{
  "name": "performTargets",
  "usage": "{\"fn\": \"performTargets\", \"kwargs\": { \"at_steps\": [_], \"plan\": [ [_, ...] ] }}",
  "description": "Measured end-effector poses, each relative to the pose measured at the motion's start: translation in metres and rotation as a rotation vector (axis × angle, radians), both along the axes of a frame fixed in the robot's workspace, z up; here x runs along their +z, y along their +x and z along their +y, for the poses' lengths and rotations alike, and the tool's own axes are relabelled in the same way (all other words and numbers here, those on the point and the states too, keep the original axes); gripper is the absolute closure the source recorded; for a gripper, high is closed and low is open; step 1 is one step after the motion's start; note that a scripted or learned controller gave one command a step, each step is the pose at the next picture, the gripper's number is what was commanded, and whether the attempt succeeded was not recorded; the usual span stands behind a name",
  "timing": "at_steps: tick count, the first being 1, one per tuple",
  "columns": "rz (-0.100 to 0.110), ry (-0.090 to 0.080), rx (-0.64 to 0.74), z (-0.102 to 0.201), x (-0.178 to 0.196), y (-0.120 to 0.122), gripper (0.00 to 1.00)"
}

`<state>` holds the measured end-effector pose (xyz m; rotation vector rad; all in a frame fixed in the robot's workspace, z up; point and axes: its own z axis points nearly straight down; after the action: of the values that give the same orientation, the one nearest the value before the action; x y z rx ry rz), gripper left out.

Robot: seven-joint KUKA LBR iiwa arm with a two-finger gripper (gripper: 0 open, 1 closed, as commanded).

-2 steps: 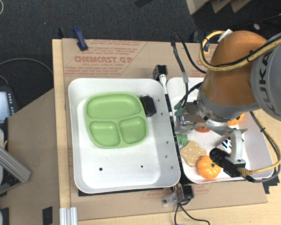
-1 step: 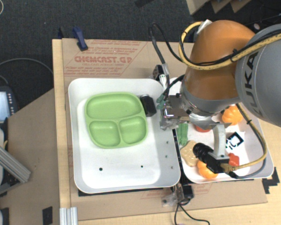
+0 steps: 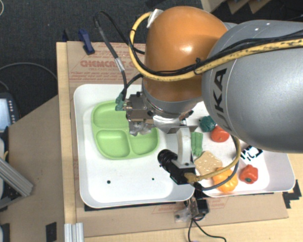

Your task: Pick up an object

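Camera view: gripper hangs low over the right rim of the green divided plate in the left bin, so that plate is probably the pick target. Whether the gripper is clenched or released cannot be told, as the wrist hides it. The plate is pale green and glossy with three shallow compartments, and it lies flat against the bin's far side.

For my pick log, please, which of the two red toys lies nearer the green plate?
The upper red toy, beside the teal piece; the lower red toy lies farther right.

Green divided plate in left bin — cracker, orange, red pepper in right bin
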<state>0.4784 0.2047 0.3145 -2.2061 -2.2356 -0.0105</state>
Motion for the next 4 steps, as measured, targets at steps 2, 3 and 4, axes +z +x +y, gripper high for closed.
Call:
{"fn": "performTargets", "kwargs": {
  "at_steps": [2,3,4],
  "plan": [
    [-0.004,-0.003,-0.013,-0.069,0.034,0.002,1.0],
    [0.01,-0.006,-0.019,-0.111,0.003,0.001,1.0],
    [-0.009,-0.003,-0.014,-0.132,0.102,0.002,1.0]
  ]
}}
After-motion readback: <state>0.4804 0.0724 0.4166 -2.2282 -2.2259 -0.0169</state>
